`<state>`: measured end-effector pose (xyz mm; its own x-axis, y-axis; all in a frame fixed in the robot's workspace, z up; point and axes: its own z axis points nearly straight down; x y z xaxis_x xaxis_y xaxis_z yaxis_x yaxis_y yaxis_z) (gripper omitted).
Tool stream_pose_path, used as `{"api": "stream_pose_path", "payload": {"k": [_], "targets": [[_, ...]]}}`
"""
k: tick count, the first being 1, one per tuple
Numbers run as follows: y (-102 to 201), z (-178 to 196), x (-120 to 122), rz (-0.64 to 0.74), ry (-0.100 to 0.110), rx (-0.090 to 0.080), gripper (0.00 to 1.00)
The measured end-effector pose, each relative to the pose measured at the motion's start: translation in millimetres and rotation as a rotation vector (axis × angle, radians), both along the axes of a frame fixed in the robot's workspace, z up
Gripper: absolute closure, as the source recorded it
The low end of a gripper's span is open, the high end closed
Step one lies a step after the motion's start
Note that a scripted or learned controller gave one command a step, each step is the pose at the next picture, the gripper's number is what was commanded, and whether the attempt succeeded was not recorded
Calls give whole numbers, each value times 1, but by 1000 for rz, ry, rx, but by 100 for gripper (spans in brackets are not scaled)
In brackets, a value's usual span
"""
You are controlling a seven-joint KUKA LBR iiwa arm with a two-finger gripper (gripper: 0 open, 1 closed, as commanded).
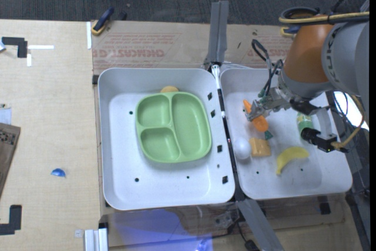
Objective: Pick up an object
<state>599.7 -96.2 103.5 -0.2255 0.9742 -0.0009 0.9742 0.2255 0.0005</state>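
My gripper (257, 109) hangs low over the back left part of the right bin (305, 185). Directly under and touching its tip lies a small orange object (259, 123). Just in front of that sits a yellow-tan block (260, 148), with a white egg-shaped object (241, 149) to its left. A yellow banana (291, 158) lies toward the bin's front. A green bottle-like item (304, 124) rests to the right, partly behind the arm's cables.
The left bin (117, 173) holds a green divided plate (173, 126), with a small yellow-orange object (169, 90) peeking out behind it. A grey divider post (218, 32) stands between the bins at the back. The arm's orange band (305, 56) looms over the right bin's back.
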Motion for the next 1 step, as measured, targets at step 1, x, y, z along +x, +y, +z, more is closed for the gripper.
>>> {"api": "stream_pose_path", "payload": {"k": [1], "targets": [[76,88,9,-109,2,-1,100]]}}
